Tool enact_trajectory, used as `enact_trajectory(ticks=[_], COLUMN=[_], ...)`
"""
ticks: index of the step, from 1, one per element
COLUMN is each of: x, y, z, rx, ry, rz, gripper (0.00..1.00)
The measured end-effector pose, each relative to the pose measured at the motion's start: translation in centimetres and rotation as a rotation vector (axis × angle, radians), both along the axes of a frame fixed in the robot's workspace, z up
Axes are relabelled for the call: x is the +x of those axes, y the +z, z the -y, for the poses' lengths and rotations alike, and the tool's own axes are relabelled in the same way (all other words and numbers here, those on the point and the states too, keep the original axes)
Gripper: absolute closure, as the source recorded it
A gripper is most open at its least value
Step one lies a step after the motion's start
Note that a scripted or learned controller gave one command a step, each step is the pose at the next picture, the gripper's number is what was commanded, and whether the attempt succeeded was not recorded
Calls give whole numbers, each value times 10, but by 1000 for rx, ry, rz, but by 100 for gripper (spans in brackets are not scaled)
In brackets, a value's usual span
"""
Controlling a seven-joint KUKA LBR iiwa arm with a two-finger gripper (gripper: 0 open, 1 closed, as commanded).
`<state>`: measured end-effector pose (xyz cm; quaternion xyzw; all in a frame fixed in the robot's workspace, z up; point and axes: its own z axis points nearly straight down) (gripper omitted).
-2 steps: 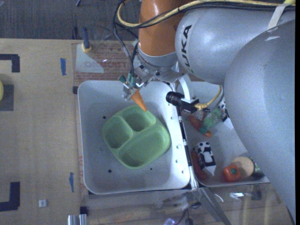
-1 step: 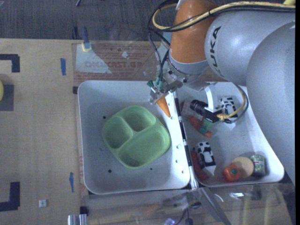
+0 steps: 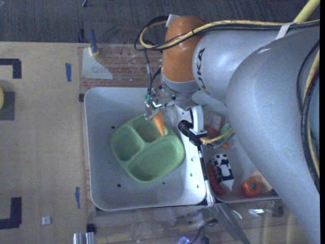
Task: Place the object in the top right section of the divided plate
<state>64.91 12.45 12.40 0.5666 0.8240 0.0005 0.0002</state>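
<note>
A green divided plate (image 3: 147,150) lies in the left white bin (image 3: 101,136), with two small sections at its upper left and one large section at the lower right. My gripper (image 3: 152,111) hangs just above the plate's upper right small section. An orange carrot-like object (image 3: 159,123) slants down from the fingers into that section, its tip near the plate's inner ridge. The fingers appear shut on the carrot's top end. The grey arm with its orange band covers the bin's upper right corner.
The right bin (image 3: 238,194) holds a black-and-white toy (image 3: 222,169), a red tomato-like item (image 3: 250,187) and other small objects, partly under the arm. A cable (image 3: 218,138) loops off the wrist. Cardboard with blue tape marks lies to the left.
</note>
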Motion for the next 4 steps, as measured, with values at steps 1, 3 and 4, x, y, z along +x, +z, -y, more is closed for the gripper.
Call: enact_trajectory(ticks=[1, 3, 4], x=[15, -1, -24], y=[-5, 96, 69], z=[-17, -25, 60], rx=[-5, -1, -2], ry=[136, 634, 688], rz=[-21, 2, 3], gripper=[100, 100, 100])
